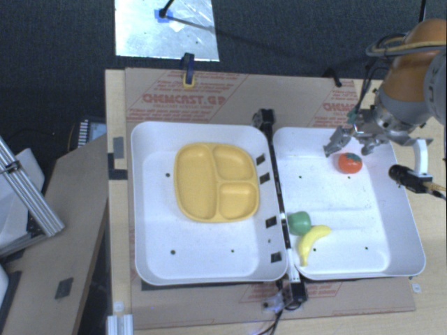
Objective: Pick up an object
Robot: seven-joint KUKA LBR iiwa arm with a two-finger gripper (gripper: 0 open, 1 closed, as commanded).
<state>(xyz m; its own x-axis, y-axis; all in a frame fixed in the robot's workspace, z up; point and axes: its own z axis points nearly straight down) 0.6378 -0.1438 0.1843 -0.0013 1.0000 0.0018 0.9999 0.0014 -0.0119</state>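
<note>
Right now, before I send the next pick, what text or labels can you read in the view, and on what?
"CHEMCAST GP", red print, upside down and blurred, on the brown sheet behind the left bin.
Red print on the same sheet behind the right bin: too blurred to read.
No readable text on the yellow tray.

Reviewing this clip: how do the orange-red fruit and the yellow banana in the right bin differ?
Colour and shape: the orange-red fruit is round, the banana is yellow, long and curved. Place: the orange-red fruit lies near the right bin's far edge, just below the gripper; the banana lies near the front, by the divider. Neighbours: the banana touches a green fruit; the orange-red fruit lies alone. Both rest on the right bin's floor, neither between the fingers.
</note>
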